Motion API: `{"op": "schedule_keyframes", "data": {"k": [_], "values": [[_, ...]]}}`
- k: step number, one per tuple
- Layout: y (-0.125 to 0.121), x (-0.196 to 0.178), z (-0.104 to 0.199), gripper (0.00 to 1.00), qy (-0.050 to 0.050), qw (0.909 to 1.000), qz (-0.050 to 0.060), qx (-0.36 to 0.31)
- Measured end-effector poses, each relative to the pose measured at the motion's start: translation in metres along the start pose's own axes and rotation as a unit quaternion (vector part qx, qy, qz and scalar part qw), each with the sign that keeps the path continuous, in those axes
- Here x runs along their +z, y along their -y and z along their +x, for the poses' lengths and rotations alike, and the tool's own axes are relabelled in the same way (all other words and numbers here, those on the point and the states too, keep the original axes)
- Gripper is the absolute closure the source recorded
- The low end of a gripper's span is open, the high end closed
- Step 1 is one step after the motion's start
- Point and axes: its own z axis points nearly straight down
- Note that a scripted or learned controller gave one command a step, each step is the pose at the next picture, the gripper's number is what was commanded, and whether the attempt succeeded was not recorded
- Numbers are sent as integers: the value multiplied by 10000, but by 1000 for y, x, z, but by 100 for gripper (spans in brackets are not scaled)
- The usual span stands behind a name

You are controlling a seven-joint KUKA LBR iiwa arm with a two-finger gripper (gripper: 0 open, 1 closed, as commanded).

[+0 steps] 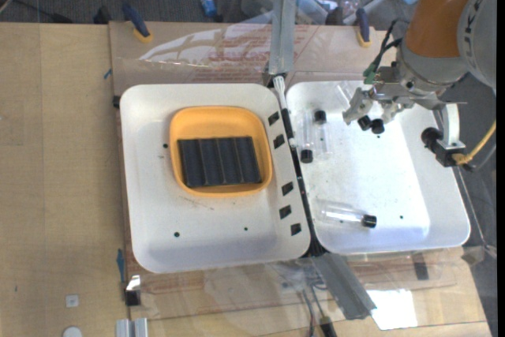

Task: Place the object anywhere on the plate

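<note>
Bench (55,170): pale wood, carrying two shallow white bins side by side, with a clear divider strip running up between them.
Left bin (150,233): white, rounded corners, sitting at nine o'clock of the divider.
Right bin (418,209): white, at three o'clock of the divider, scuffed and speckled on its floor.
Arm (454,12): grey with the orange band, coming in from two o'clock and leaning over the right bin's upper edge.
Plate (217,121): orange, rounded square, in the middle of the left bin.
Dark slab (219,162): a ribbed black rectangle lying flat on the plate, covering most of its lower half.
Hand (369,119): hovering over the right bin at about twelve o'clock of that bin; I cannot tell how its fingers stand, and nothing shows between them.
Clear tube, near edge (343,215): a see-through tube with a black cap, lying flat at six o'clock in the right bin, well apart from the hand.
Clear tubes, left side (313,136): see-through pieces with black caps at nine o'clock in the right bin, just beside the divider; how many I cannot tell.
</note>
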Motion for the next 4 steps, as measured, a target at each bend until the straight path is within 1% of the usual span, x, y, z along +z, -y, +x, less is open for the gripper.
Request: {"op": "schedule_keyframes", "data": {"k": [1, 2, 3, 4], "values": [[-27, -7, 64, 100, -2, 9921, -24, -1257], [-29, -71, 144, 100, -6, 9907, -20, -1363], [-30, -60, 162, 100, -9, 9722, 1, -2342], [-30, 9, 205, 100, -12, 9593, 5, -2824]]}}
